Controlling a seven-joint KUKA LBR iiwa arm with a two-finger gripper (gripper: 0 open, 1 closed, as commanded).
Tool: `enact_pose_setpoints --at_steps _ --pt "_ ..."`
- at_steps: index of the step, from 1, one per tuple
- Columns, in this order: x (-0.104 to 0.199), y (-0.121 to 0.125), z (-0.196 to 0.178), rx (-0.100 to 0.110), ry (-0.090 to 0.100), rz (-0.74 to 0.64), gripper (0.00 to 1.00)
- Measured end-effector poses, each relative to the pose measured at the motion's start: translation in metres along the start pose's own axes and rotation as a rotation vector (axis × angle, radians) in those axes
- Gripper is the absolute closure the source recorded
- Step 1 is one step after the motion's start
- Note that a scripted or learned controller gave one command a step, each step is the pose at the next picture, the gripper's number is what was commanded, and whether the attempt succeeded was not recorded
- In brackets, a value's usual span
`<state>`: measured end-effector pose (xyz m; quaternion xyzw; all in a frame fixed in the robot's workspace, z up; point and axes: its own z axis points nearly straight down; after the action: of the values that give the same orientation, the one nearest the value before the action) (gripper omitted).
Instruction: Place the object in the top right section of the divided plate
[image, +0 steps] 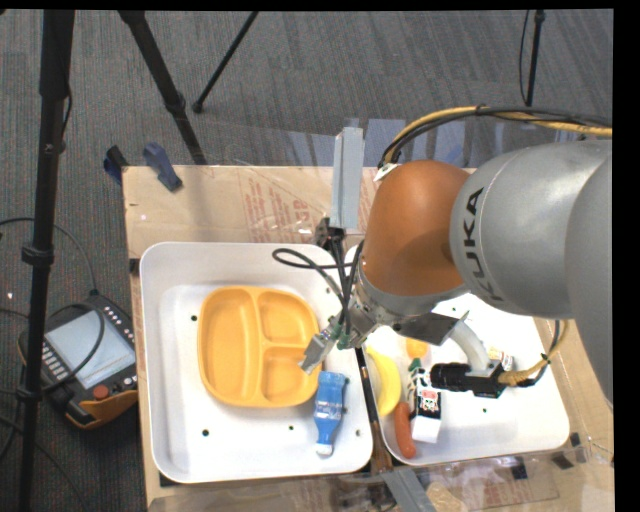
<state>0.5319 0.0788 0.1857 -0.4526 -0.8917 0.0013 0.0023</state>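
**Hand low over the plate's right rim**

Hand (322, 350) hangs at the right edge of the smooth yellow divided plate (255, 345) in the left bin (170, 290); its grip can't be judged. A blue bottle (329, 408) lies just below, near the bin's lower right corner.

"KUKA" in dark letters, running vertically on the grey arm (530, 230), no other text legible
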Motion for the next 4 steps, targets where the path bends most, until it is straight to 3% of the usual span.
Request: enact_pose_setpoints --at_steps 1,2,3,4 --pt "-0.002 0.0 -0.009 0.001 0.001 0.008 1.0" --pt "0.017 0.032 0.073 0.001 0.001 0.321 1.0" --pt "0.015 0.032 0.07 -0.001 -0.001 0.323 0.0" --pt "0.014 0.031 0.062 0.002 0.001 0.329 1.0"
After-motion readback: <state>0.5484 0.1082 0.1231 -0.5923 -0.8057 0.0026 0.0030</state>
